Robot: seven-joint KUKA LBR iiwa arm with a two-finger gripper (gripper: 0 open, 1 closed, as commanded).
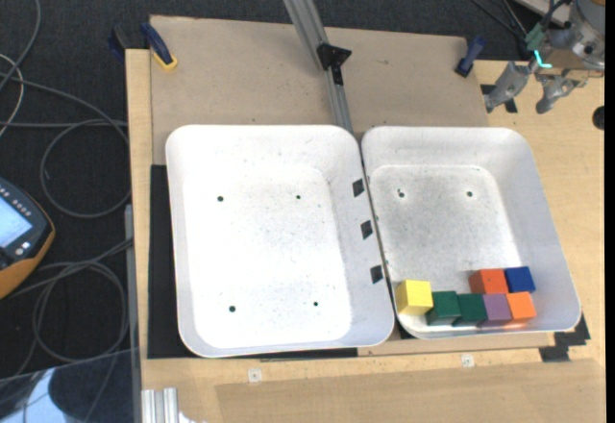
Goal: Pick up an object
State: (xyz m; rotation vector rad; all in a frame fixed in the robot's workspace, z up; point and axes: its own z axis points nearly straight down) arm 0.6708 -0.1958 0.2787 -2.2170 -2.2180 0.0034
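Observation:
Several small blocks lie bunched along the near edge of the right bin [538,190]: a yellow block [415,295], two green blocks [445,306] [471,307], a purple block [497,307], an orange block [520,306], a red-orange block [491,281] and a blue block [519,278]. My gripper [525,95] hangs at the upper right, beyond the far right corner of the right bin and well away from the blocks. Its two fingers are spread apart with nothing between them.
The left bin [192,219] sits beside the right one. A slanted metal pole [307,17] runs down to the gap between the bins. Blue clamps [159,48] [469,56] grip the board's far edge. Cables lie on the dark floor at left.

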